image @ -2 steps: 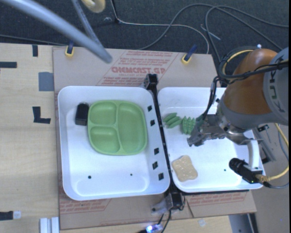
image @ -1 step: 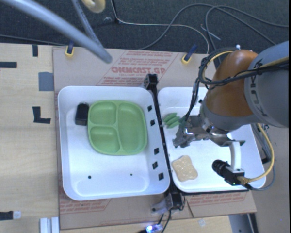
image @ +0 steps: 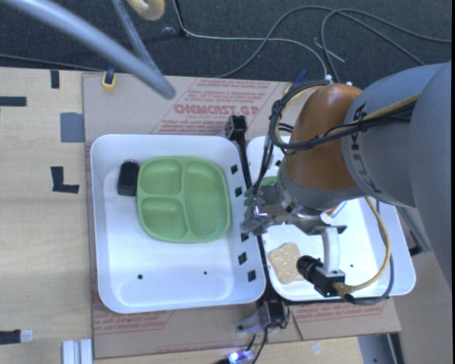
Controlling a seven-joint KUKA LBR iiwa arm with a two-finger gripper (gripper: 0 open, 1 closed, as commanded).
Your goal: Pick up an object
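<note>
cardboard sheet (image: pixel 212 101) under bins | black cables (image: pixel 288 21) on dark floor behind

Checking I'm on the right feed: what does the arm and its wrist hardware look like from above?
The arm is thick, smooth and grey, with a glossy orange band above the wrist. Dark cables run across that band, and a yellow cable loops below the wrist. The gripper end is a cluster of small metal and black parts, with a white bracket alongside.

Most of the right bin (image: pixel 398 275) behind the arm (image: pixel 379 142); hand's grip unclear.
</note>
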